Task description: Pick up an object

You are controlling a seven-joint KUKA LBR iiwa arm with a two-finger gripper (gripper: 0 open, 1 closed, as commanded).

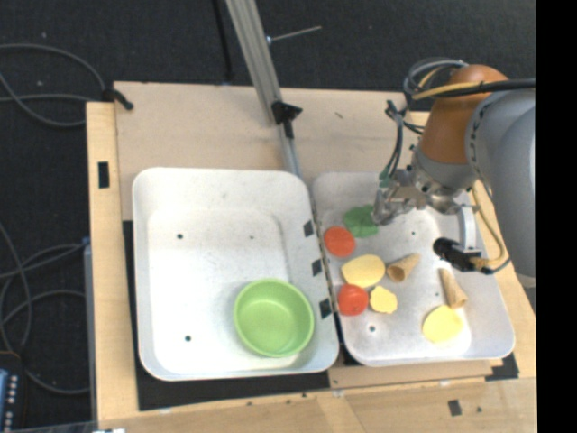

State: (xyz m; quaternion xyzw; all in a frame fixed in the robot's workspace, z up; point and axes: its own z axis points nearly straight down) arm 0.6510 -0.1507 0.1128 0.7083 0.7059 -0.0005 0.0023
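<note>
My gripper [386,208] hangs low over the back of the right bin [487,332], its tip right beside a flat green piece [360,221]. Just left and nearer lies a red round piece [339,241]. A large yellow piece [363,270], a second red piece [352,300] and a small yellow piece [384,301] sit toward the bin's front left. Two cone-shaped tan pieces [402,265] [452,288] and a yellow round piece [443,324] lie further right.
The left bin [180,233] holds a green bowl [273,317] near its front right corner. A slanted metal pole [257,52] rises behind the bins. Cables run along the arm [469,124] at the right.
</note>
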